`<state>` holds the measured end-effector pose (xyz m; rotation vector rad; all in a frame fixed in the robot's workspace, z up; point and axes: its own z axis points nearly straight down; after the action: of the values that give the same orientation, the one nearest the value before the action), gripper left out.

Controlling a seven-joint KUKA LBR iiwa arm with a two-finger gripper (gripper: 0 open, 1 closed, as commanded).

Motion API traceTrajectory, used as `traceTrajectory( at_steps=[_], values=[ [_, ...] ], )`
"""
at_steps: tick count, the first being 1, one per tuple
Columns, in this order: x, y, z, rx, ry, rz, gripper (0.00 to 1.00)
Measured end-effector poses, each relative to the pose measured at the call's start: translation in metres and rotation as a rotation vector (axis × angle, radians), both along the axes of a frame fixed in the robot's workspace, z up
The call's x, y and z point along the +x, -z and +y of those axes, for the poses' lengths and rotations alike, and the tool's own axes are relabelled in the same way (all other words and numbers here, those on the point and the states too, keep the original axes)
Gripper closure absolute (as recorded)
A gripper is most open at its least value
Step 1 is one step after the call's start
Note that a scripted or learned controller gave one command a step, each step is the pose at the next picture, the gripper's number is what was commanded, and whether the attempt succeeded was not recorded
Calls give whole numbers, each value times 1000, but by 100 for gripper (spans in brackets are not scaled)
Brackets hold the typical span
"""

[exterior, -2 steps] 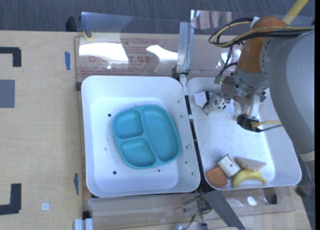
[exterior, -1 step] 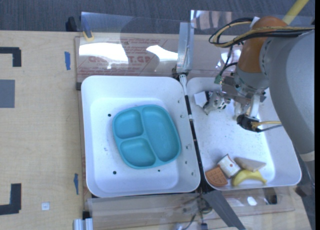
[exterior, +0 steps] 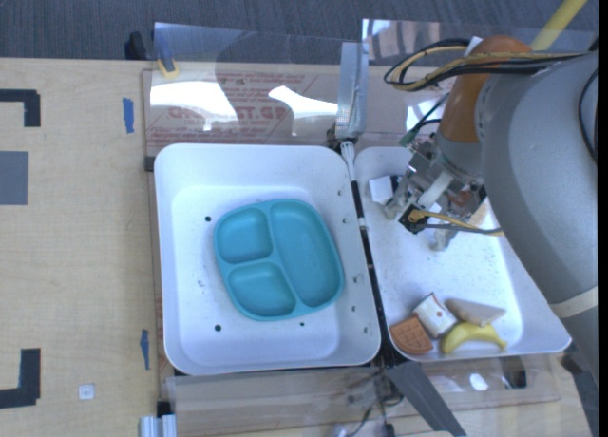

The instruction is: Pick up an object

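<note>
Gripper low at the far end of the right bin; whether it is released or clenched I cannot tell. Banana, cracker and block cluster at the near end. Best: travel nearward, centre over one piece, descend straight

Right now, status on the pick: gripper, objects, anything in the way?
Gripper low at far end of right bin. Nothing seen held. Banana, cracker and small box clustered at near edge. Path looks clear.
</note>
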<state>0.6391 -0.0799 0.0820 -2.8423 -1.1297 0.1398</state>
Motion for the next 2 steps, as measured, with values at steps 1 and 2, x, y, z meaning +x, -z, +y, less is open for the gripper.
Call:
traceTrajectory(
  at_steps=[1, 2],
  values=[
    [7, -13, 7, 4, -2, -30, 100],
    [-32, -198, 58, -36, -47, -126, 100]
  ],
)
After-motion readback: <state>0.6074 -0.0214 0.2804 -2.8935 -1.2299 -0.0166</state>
